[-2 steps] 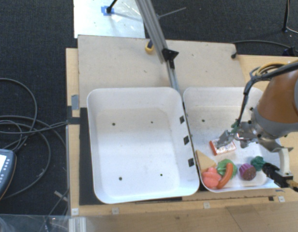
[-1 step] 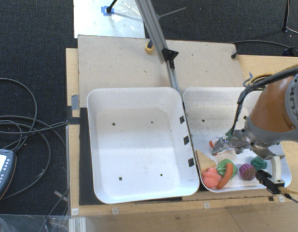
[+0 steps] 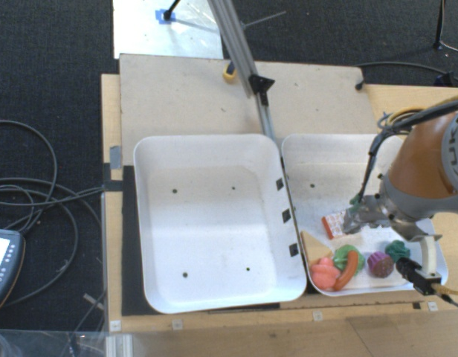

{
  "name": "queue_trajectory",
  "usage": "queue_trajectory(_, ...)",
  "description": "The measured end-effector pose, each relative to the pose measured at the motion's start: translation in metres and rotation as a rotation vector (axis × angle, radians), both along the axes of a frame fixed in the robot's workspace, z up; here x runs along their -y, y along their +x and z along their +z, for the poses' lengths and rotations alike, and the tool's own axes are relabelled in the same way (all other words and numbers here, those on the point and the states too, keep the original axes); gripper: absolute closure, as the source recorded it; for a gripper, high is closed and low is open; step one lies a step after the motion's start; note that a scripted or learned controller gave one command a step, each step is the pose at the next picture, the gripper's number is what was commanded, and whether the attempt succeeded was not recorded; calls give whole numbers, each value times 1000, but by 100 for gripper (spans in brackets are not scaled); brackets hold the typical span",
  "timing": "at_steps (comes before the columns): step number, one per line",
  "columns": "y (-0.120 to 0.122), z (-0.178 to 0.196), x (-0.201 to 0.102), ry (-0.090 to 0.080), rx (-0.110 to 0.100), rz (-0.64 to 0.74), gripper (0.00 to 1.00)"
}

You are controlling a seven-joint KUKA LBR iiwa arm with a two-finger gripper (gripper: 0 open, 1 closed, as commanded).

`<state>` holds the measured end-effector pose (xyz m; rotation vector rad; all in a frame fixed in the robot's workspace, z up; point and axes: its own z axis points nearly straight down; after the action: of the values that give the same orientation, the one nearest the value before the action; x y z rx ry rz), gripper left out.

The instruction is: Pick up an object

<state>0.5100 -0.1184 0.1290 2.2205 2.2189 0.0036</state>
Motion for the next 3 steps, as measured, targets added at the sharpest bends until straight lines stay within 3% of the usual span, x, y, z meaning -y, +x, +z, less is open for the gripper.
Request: queue_trajectory(3,11,145,11,-2,5,7,100)
